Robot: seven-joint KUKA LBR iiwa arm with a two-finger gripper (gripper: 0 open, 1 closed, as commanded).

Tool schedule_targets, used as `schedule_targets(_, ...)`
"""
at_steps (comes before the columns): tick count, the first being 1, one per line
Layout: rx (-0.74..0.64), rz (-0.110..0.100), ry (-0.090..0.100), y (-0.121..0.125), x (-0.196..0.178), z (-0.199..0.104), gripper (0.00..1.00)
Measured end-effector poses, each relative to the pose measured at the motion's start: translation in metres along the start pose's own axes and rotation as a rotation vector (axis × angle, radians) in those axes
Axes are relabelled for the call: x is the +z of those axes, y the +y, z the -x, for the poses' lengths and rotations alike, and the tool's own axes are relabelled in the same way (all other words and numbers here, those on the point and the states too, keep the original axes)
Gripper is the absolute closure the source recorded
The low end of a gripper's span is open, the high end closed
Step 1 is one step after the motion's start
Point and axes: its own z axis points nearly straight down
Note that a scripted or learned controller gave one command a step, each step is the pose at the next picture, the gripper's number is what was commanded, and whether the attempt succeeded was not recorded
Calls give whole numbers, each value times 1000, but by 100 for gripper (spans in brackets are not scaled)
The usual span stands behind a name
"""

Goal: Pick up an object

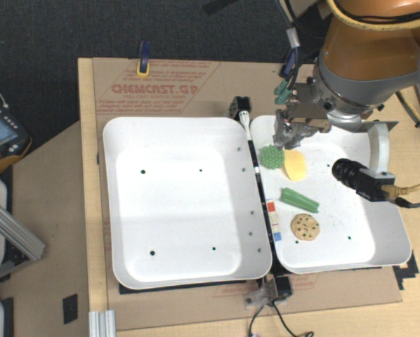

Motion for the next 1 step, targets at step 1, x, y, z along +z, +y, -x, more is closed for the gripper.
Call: schedule_targets(1, -2, -9, 1, -42, 0, 22, 100)
